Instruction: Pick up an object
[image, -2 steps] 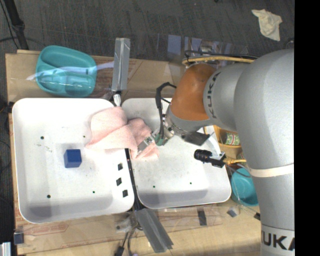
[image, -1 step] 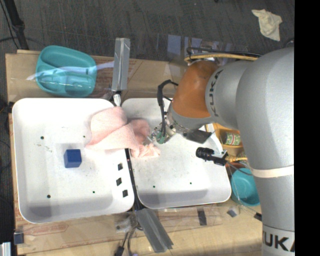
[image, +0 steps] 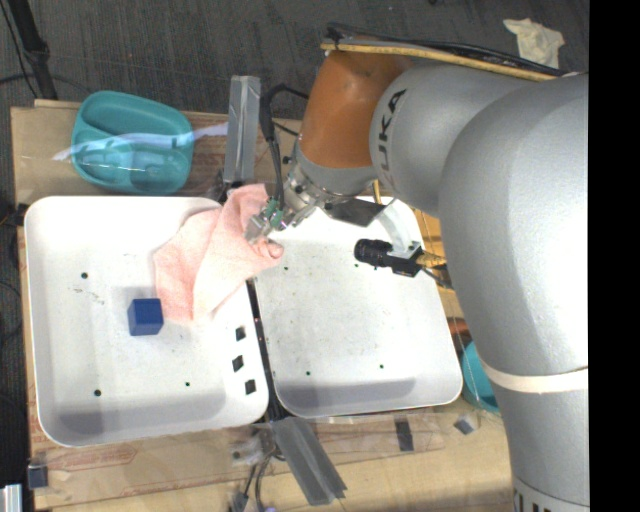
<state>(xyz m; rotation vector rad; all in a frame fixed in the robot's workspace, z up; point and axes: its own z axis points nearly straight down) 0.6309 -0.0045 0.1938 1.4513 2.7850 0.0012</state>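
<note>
The grey arm sits closest to the lens. Its bulk lies to the right of the claw and below it, and the orange band sits just above and to the right of the claw. The two white bins come next. The left bin spreads out to the left of the claw and below it. The right bin lies below and to the right of it. The claw hangs over the rim where the two bins meet, near their far edge. Its fingers are pinched together on a fold of the pink cloth. From the claw the cloth drapes down and to the left, across the shared rim, with most of it lying in the left bin. A teal tub stands on the bench outside the bins, well to the upper left of the claw. A blue cube rests on the left bin's floor, below and to the left of the claw, just beside the cloth's lower edge.
</note>
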